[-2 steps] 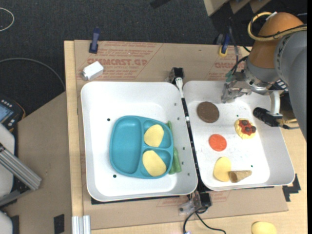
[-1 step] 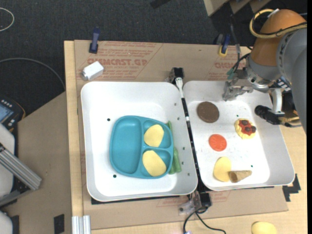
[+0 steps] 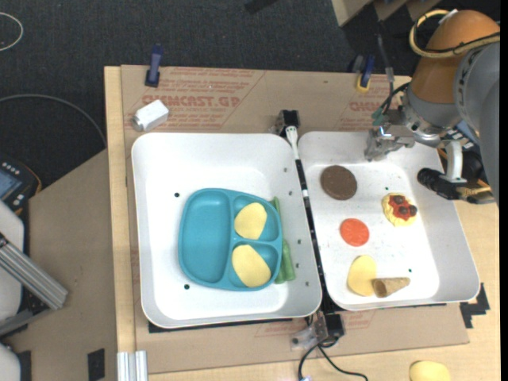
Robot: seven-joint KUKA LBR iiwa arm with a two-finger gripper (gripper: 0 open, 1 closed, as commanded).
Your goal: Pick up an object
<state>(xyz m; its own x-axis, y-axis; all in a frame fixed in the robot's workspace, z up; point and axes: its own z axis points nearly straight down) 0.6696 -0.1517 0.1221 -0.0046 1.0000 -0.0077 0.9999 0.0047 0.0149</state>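
Bins are set side by side on the bench. In the left bin [image 3: 151, 213] a blue divided tray [image 3: 202, 240] is seen, with two yellow pieces [image 3: 252, 243] in its right compartments. In the right bin [image 3: 452, 236] lie a brown disc [image 3: 339, 182], a red disc [image 3: 355, 231], a yellow piece topped with red [image 3: 398, 209], a yellow wedge [image 3: 361, 276] and a tan cone [image 3: 390, 286] touching it. The gripper [image 3: 384, 143] is seen over the right bin's far edge, apart from these; nothing is seen in it, and its opening cannot be told.
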